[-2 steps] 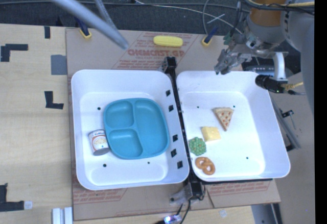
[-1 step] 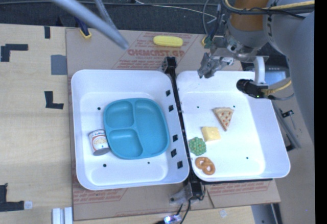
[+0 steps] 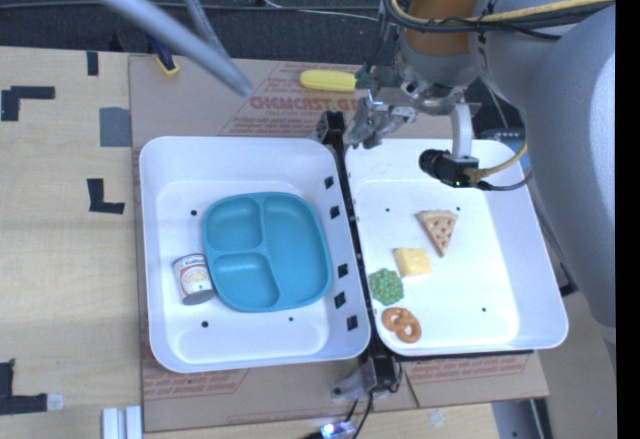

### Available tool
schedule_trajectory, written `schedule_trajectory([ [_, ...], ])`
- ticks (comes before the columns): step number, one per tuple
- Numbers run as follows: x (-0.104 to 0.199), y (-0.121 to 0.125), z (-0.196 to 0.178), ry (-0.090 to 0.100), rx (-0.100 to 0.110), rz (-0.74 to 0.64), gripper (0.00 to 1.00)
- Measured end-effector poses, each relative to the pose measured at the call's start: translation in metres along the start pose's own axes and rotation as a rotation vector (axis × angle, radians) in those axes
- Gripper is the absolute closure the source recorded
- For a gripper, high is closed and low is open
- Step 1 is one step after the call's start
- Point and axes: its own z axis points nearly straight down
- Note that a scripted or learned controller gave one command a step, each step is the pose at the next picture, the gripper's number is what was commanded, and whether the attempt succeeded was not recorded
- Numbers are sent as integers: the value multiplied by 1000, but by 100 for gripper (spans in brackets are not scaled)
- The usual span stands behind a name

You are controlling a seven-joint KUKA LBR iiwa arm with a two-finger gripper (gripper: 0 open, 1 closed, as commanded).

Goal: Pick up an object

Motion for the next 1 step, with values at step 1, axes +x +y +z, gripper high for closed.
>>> schedule_trajectory([
  [1,54,7,2,-1,0,1,100],
])
